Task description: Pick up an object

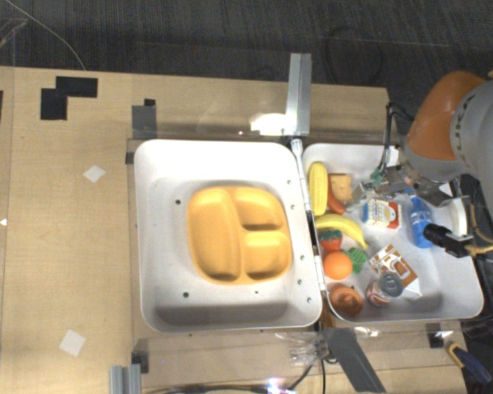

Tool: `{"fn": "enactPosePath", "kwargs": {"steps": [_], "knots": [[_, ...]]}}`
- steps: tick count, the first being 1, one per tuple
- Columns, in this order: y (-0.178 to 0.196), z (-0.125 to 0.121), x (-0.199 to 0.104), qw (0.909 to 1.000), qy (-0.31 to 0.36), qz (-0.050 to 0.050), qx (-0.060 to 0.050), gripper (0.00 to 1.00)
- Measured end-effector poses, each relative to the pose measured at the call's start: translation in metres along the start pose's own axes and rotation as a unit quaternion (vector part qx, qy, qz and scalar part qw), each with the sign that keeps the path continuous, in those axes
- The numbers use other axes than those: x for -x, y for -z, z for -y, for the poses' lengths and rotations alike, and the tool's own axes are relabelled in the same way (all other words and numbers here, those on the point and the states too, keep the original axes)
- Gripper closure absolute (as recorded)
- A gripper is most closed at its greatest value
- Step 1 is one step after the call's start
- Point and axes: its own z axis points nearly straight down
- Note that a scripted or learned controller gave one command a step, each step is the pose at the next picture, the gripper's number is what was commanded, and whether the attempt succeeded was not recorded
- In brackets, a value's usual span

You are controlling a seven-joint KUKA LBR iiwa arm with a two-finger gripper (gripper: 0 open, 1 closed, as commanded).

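All the loose things lie in the right bin (pixel 470 295), and the banana (pixel 342 226) near its left wall serves as the marker.

Nearest the camera, well in front of the banana, a brown rounded item (pixel 345 300) sits in the bin's front left corner. Just to its right is a dark-topped can (pixel 389 286), with a small brown and white carton (pixel 395 264) touching the can from behind. Just in front of the banana rests an orange (pixel 338 265). A green piece (pixel 359 258) lies at the orange's right, and a red piece (pixel 331 240) is tucked under the banana's inner curve.

The yellow banana lies slantwise, with one end towards the left wall. To its right is a white packet (pixel 380 213) with red print, and further right a blue bottle (pixel 418 220).

Behind the banana, a corn cob (pixel 318 187) lies along the left wall, with a brown chunk (pixel 340 189) beside it.

The tool (pixel 386 177) hangs behind and to the right of the banana, above the white packet; whether it is wide or narrow cannot be told, and nothing is seen held in it. The grey arm (pixel 476 134) with its orange band (pixel 434 121) rises further right.

Left of the banana, across the bin walls, the left bin (pixel 152 220) holds a yellow divided tray (pixel 237 232). Both bins sit on the table (pixel 57 220).
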Motion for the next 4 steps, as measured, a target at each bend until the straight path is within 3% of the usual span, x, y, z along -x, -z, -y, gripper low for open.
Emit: {"fn": "enactPosePath", "kwargs": {"steps": [1,2,3,4], "knots": [[0.088,-0.009,-0.024,1.0000,0.009,0.001,0.003,0.00],[0.096,-0.009,-0.025,0.9999,0.012,0.002,0.002,1.00],[0.026,-0.043,-0.032,0.9997,-0.022,-0.001,-0.005,1.00],[0.029,-0.044,-0.031,0.9998,-0.022,0.000,-0.002,0.00]]}}
